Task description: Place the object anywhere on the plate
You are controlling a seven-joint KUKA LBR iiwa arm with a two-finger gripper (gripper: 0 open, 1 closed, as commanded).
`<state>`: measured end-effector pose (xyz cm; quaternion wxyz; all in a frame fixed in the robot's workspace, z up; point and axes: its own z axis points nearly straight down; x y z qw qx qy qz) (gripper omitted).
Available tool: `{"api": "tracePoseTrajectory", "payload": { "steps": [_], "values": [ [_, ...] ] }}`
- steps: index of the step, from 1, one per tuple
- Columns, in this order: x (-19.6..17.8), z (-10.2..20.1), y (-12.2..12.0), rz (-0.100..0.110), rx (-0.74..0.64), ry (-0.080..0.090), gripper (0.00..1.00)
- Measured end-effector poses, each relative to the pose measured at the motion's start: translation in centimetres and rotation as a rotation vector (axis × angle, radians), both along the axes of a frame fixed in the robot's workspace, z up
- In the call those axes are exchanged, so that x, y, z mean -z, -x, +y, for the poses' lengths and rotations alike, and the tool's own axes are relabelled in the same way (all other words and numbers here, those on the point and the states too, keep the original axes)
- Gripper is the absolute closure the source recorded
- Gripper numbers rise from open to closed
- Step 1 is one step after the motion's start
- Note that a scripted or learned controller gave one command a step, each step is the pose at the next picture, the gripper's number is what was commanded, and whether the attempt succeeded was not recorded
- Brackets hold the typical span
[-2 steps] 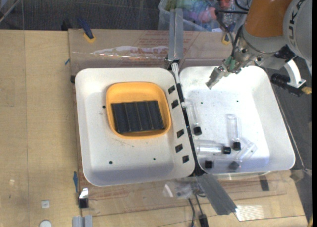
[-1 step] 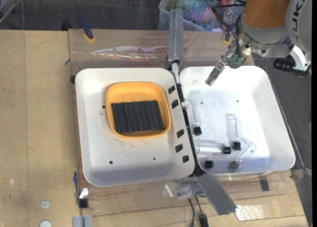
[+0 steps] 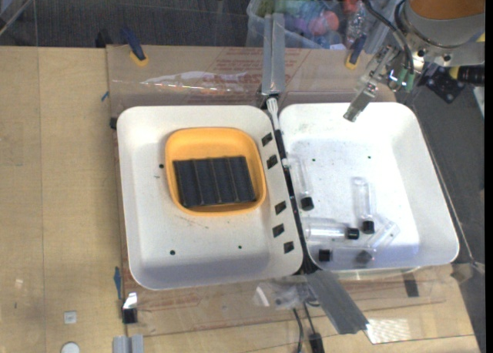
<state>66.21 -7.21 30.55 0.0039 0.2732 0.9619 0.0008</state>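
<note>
The dark ridged block point(image 3: 214, 180) already lies on the orange plate point(image 3: 179, 146), while the gripper point(image 3: 353, 112), at two o'clock, has jaws I cannot tell.

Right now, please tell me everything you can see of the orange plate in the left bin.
The plate is a shallow dish, orange-yellow, roughly square with rounded corners and a raised rim; it looks like plastic. It lies flat on the floor of the left bin, a little above the bin's middle in the view. A dark ribbed block lies flat inside it, covering most of its floor. The tool hangs far off, over the right bin's upper edge.
</note>
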Motion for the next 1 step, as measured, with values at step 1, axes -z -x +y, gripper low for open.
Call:
{"api": "tracePoseTrajectory", "payload": {
  "steps": [1],
  "values": [
    [-8.56, -6.57, 0.3, -0.002, -0.256, 0.003, 1.0]
  ]
}}
